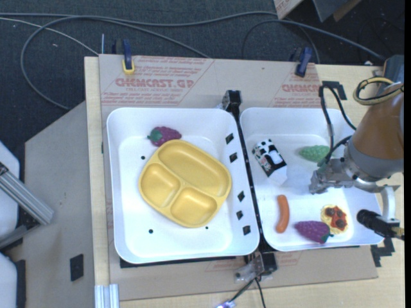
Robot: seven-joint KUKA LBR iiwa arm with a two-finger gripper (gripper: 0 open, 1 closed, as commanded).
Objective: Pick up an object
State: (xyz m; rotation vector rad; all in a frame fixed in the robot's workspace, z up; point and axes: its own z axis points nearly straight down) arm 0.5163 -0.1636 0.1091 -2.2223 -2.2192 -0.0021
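Observation:
In the right bin (292,117) lie a black-and-white toy cow (268,158), a green leafy piece (314,152), an orange sausage-shaped piece (282,213), a purple grape bunch (313,230) and a small pizza slice (335,218). My gripper (321,181) hangs over the right bin's middle right, between the green piece and the pizza slice. I see nothing between its fingers.
The left bin (122,191) holds a yellow divided plate (185,182) and a second purple grape bunch (165,135) at its far left corner. Black clips run along the divider between the bins (241,172). Cables loop near the arm on the right.

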